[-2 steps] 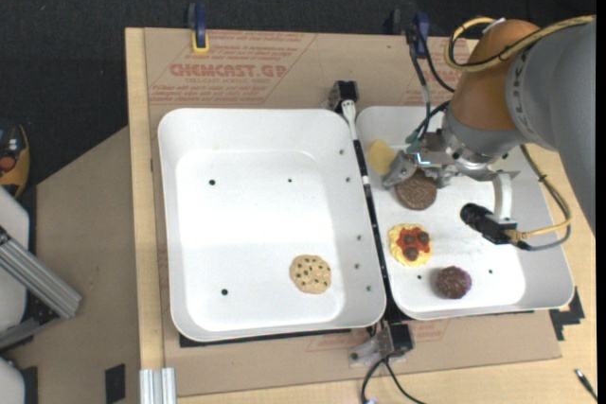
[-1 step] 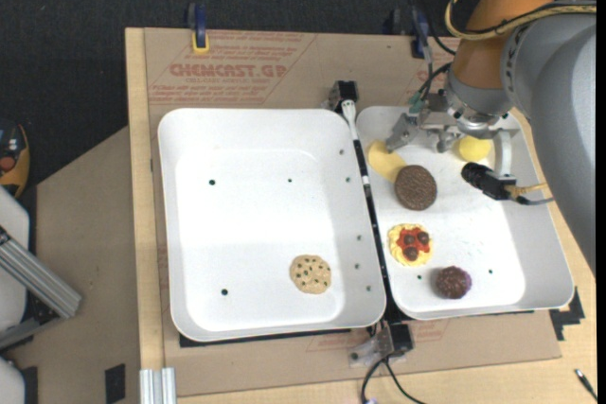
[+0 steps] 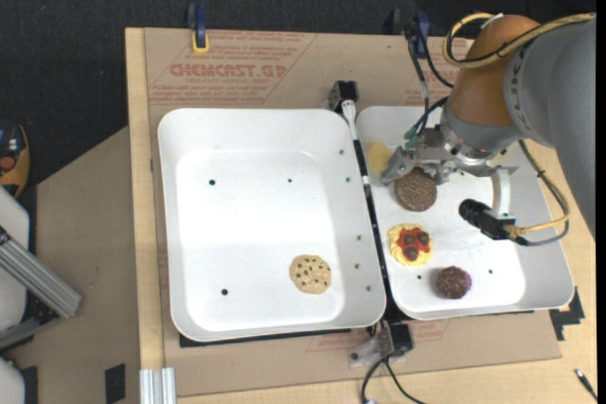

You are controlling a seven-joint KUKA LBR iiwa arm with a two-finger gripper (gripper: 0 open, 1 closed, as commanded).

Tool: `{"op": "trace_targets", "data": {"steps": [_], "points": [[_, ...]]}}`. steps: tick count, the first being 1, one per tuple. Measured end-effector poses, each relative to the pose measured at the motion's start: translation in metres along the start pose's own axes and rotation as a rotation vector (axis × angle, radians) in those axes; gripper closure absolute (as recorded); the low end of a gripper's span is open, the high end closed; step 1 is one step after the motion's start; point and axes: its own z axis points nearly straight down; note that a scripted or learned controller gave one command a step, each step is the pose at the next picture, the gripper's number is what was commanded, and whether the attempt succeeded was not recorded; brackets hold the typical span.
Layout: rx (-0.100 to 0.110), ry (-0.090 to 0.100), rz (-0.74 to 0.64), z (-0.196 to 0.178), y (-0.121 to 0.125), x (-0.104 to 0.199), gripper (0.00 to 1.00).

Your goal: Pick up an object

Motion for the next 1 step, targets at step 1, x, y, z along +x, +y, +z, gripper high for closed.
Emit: {"op": "trace_targets", "data": {"steps": [1], "points": [[-0.002, -0.001, 0.0, 0.0, -0.0183, -0.0005, 0.0]]}}
